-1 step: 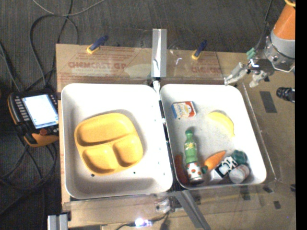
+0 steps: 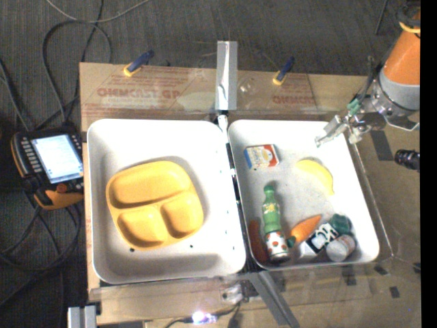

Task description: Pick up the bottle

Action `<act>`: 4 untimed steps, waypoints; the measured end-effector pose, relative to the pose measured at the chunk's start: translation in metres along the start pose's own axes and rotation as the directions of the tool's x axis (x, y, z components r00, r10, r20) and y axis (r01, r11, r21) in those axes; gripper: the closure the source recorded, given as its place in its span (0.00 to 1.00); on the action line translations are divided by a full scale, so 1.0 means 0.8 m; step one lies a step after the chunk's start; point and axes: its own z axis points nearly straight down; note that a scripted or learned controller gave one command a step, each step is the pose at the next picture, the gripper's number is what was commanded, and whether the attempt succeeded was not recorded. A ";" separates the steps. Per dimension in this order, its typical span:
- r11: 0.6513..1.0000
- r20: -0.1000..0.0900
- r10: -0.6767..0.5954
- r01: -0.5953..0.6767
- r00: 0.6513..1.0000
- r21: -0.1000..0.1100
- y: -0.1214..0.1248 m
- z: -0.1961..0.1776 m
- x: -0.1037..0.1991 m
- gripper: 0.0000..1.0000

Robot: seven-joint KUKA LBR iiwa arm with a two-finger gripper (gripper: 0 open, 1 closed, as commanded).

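Two shallow white bins sit side by side. The right bin (image 2: 362, 183) holds the green glass bottle with a red label (image 2: 272, 223), lying near its front left corner beside an orange carrot (image 2: 304, 227). The gripper (image 2: 332, 131) hovers over the bin's far right edge, fingers apart, holding nothing.

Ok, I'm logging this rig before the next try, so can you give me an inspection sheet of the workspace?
Surface: bench bearing two white bins side by side; left bin, right bin.
Job's things: green bottle lying in the right bin.
Clutter: yellow divided tray in the left bin; small carton, yellow piece, carrot, can in the right bin.
Grippers: gripper over the right bin's far right corner, holding nothing.
Cables: cables on the floor.
Surroundings: handheld pendant left of the bench.
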 end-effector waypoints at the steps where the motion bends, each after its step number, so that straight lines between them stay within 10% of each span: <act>1: 0.991 -0.004 0.137 -0.137 0.991 0.002 -0.017 0.106 0.114 0.00; 2: 0.991 0.000 -0.134 0.134 0.991 -0.002 0.050 0.005 0.153 0.00; 4: 1.000 0.001 0.008 -0.008 1.000 -0.015 -0.078 0.179 0.146 0.00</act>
